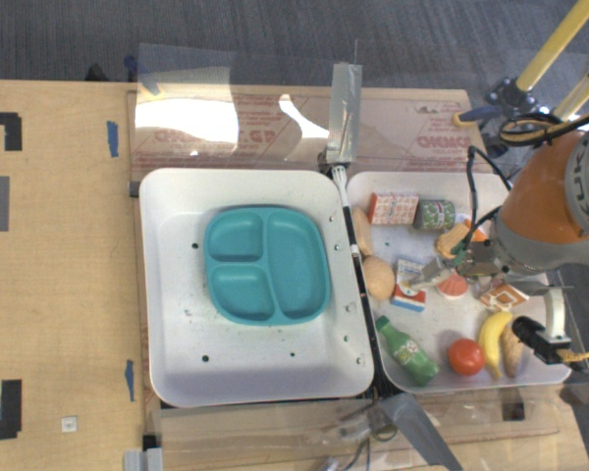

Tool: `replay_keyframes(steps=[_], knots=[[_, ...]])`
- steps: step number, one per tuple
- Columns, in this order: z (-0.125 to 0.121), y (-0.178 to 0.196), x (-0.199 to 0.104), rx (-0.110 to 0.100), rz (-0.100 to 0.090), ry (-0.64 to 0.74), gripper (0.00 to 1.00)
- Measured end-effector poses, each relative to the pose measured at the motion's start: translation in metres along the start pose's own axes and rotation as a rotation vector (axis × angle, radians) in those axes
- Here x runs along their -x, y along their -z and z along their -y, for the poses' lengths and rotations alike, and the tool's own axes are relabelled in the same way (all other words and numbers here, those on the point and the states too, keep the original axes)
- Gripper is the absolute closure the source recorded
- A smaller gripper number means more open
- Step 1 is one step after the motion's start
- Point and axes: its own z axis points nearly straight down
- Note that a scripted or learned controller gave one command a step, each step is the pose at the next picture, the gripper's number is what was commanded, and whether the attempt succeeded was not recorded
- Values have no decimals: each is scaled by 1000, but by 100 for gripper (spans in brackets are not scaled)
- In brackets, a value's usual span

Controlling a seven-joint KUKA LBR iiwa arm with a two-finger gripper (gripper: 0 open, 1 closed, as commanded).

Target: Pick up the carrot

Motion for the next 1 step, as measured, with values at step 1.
replay_keyframes(steps=[1], knots=[[-41,-3,-6,-13,-6,-69,0]])
